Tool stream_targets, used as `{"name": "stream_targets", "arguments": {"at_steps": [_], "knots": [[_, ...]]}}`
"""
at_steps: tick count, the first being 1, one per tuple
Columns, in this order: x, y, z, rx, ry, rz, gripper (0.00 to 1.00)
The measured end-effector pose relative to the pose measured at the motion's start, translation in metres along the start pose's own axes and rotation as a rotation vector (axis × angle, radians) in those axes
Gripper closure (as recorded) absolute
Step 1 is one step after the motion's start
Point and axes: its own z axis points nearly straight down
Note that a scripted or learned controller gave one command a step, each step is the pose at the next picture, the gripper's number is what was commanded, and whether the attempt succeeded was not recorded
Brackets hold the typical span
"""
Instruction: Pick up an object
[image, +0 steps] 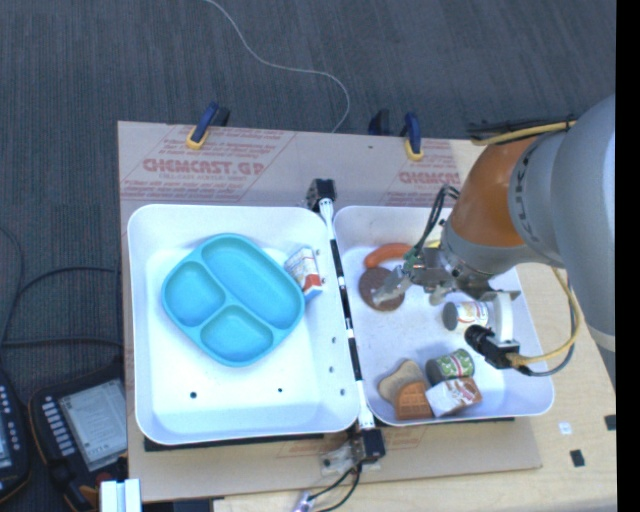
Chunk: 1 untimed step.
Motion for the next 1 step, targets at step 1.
{"name": "stream_targets", "arguments": {"at_steps": [1], "knots": [[0.0001, 0.0001, -0.0095, 0.001, 0.0, 0.0, 1.0]]}}
